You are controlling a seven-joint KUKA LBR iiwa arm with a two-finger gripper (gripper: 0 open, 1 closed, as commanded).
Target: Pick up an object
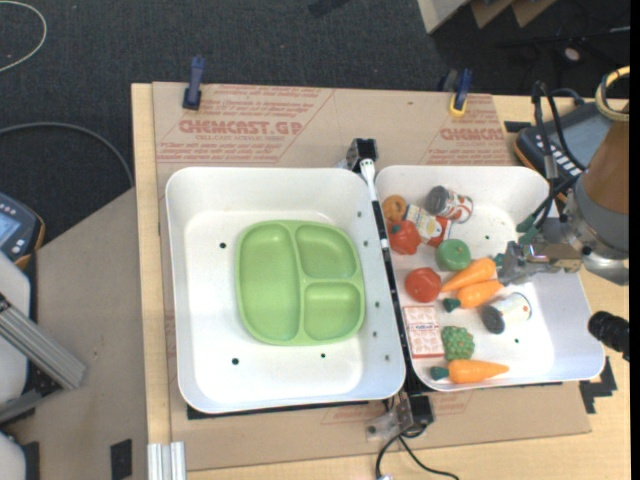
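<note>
In the right bin (560, 353), two orange carrots lie side by side near the middle, the upper carrot (470, 274) and the lower carrot (478, 293), each with its long axis running left to right and tilted slightly, the thick end toward the right and the tip toward the left. The gripper (515, 263) sits at the right ends of these carrots, close against the upper one; whether the jaws are apart or together cannot be told, nor whether they touch it. A third carrot (478, 371) lies near the bin's front edge, pointing right. The left bin (190, 268) holds a green divided plate (300, 282).
</note>
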